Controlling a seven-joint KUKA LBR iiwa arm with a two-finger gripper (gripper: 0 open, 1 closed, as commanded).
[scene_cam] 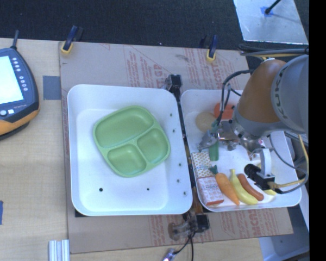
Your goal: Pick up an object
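Claw [213,140], grip unreadable, hangs among carrot [227,188], banana [244,189] and packets [208,189].

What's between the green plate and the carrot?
In the camera view, the bins' touching rims lie between the green plate and carrot, plus a patterned packet.

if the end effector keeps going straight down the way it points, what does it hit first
Probably the green item lying on the right bin's floor, just under the end effector. Depth is hard to judge from this slanted view, so it may touch bare floor beside it.
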